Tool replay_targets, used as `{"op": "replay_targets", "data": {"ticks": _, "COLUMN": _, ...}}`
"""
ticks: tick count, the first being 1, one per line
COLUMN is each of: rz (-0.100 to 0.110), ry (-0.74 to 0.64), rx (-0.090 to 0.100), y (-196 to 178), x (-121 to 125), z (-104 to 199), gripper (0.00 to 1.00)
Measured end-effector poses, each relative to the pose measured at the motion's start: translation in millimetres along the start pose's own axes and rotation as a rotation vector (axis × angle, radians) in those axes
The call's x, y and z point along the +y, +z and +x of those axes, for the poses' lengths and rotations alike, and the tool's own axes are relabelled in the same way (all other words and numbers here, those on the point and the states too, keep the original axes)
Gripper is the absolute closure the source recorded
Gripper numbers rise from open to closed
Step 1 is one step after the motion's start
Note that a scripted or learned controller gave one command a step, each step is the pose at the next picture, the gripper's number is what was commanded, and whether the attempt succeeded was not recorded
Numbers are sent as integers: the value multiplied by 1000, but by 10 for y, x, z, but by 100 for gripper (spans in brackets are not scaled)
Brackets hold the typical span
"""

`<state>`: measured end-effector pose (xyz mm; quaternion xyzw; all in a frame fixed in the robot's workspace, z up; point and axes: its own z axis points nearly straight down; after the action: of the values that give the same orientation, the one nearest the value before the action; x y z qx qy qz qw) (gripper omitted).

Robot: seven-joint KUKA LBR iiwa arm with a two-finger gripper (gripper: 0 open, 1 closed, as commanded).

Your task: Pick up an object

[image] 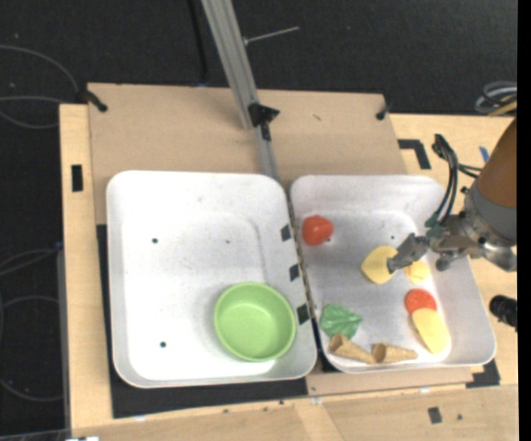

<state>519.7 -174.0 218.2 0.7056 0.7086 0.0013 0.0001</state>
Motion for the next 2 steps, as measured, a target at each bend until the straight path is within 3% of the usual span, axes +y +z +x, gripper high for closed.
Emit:
{"op": "replay_targets", "data": {"ticks": 1, "rz": 0, "ry": 1, "rx": 0, "y": 0, "x": 0, "z": -2, "gripper": 0}}
{"op": "replay_targets", "data": {"ticks": 2, "rz": 7, "ry": 5, "rx": -3, "y": 594, "x": -76, "z": -64, "gripper": 0}}
